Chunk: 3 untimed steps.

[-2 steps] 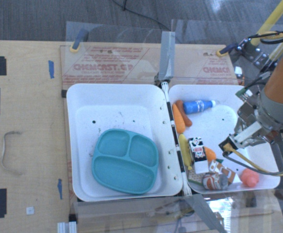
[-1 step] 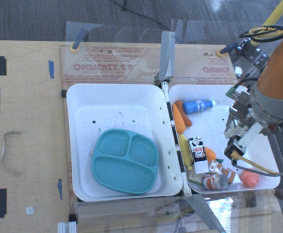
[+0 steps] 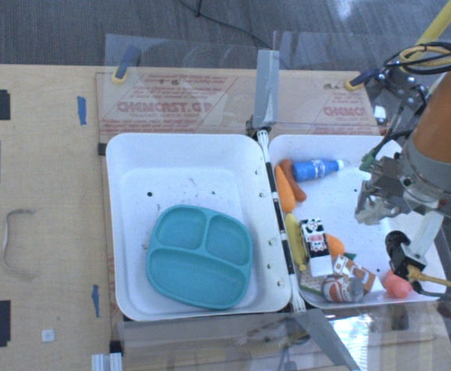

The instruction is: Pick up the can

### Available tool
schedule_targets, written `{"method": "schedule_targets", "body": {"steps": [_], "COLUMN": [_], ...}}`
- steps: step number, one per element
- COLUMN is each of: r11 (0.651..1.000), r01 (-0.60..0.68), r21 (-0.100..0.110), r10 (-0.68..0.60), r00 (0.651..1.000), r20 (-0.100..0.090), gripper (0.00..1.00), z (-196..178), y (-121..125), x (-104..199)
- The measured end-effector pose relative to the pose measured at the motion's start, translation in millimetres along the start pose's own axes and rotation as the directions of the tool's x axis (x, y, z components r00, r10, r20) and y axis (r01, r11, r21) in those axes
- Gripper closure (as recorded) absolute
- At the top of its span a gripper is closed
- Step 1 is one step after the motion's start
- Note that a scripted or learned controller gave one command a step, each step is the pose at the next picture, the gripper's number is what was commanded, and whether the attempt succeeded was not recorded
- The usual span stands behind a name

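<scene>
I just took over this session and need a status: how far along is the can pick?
Done: the arm is over the right bin, with the gripper above bare bin floor. In hand: nothing shows between its fingers. Left: the can lies at the bin's near edge among the clutter, beside the small carton, apart from the gripper, so the approach, grasp and lift all remain.

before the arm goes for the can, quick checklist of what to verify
1. Can located: ok, the can lies on its side near the front edge of the right bin.
2. Gripper above the can: not ok, the gripper sits farther back in the bin.
3. Gripper free of objects: cannot tell.
4. Room around the can: not ok, a small carton and a pink toy crowd it.
5. Blue bottle out of the way: ok.
</scene>
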State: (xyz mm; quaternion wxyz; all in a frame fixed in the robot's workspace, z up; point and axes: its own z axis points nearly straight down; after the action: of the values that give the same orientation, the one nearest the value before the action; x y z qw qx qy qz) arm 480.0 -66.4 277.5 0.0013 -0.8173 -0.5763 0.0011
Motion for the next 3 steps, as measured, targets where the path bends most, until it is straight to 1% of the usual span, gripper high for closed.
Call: {"method": "schedule_targets", "body": {"steps": [1,2,3], "r11": [1.0,1.0,0.998], "r01": [0.0,-0.015,-0.064], "r21": [0.0,-0.008,-0.003], "r10": [0.0,0.015,0.064], "r00": [1.0,1.0,0.998], "r20": [0.0,-0.001,0.0], "gripper": [0.0,0.0,0.0], "z": [0,152,165], "y": [0,11,31], "x": [0,-27,-72]}}
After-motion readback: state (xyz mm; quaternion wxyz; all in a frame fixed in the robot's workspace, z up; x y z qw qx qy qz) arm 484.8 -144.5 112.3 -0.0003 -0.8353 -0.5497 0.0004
